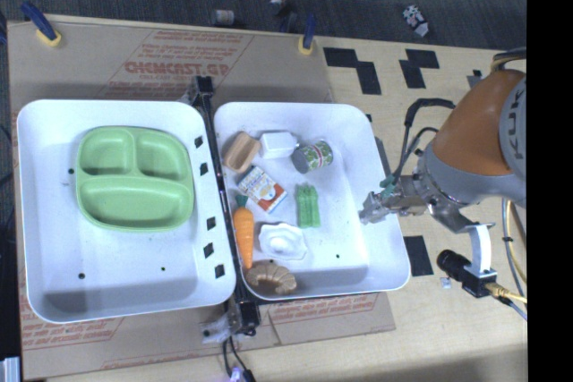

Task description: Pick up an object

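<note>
Two white bins sit side by side. The left bin (pixel 36 192) carries a green divided tray (pixel 134 177). The right bin (pixel 358 130) holds the candidates: a carrot (pixel 243 235), a green can (pixel 312 157), a green ridged block (pixel 307 205), a small carton (pixel 261 188) and a croissant (pixel 272 278) at the near rim. The gripper (pixel 374 210) hangs at that bin's right wall, carrying nothing; finger spread cannot be judged from this angle. Recommended procedure: select the ridged block, nearest and standing apart from its neighbours, centre over it, align across its narrow width, then descend squarely.
</note>
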### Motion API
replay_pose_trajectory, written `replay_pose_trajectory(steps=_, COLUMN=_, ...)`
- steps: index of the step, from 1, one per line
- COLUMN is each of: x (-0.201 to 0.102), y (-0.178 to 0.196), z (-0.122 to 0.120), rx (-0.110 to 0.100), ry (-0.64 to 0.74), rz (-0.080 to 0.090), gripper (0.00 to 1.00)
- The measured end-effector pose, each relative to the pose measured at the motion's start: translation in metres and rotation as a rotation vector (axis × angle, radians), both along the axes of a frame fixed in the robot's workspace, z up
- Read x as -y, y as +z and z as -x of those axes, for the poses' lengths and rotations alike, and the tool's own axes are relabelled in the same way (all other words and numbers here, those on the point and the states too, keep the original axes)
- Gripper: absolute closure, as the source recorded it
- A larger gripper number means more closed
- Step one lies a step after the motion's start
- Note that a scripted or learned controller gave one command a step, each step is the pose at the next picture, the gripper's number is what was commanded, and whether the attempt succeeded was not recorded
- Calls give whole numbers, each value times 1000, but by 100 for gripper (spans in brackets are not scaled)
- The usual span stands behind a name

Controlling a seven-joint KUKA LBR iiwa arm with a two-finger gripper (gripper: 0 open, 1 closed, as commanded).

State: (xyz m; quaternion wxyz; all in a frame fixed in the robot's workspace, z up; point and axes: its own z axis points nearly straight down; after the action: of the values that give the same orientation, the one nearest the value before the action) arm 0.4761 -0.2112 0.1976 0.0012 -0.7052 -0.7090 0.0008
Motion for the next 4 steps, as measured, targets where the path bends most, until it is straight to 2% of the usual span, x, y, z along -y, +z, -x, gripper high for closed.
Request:
replay_pose_trajectory(steps=1, x=-24, y=57, z=-1, rx=5, ry=0, rz=1, gripper=100)
replay_pose_trajectory(steps=2, x=0, y=-63, z=1, rx=-2, ry=0, rz=-1, gripper=100)
replay_pose_trajectory(steps=3, x=0, y=-52, z=-1, rx=-1, ry=4, rz=-1, gripper=100)
replay_pose_trajectory(steps=4, x=1, y=48, z=-2, rx=6, ry=1, rz=3, gripper=100)
